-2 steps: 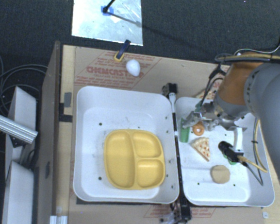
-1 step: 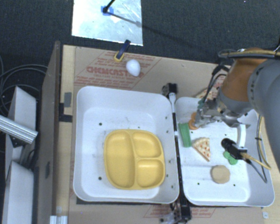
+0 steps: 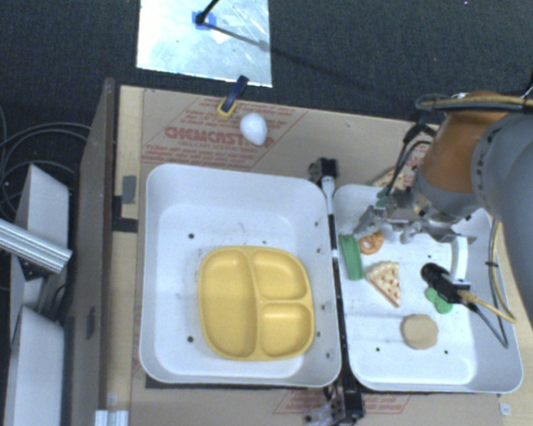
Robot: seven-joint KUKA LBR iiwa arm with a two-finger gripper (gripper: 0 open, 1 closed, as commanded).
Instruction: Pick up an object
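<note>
Right bin point(image 3: 485, 366): pizza slice point(image 3: 385, 283), cookie point(image 3: 419, 331), green block point(image 3: 350, 257).
The claw point(image 3: 376, 228) hangs above an orange ring point(image 3: 370, 243); its opening I cannot tell.

A robotics lab: white bins point(image 3: 250, 192) on cardboard point(image 3: 209, 128), loose cables point(image 3: 12, 148).

The arm point(image 3: 494, 153) is running off the right edge, so its upper length is cut away, and its bulk is covering the far right corner of the right bin point(image 3: 475, 369). The gripper point(image 3: 388, 220) is showing too small and cluttered to read. An orange ring-shaped item point(image 3: 370, 243) is lying partly hidden beneath it.
</note>
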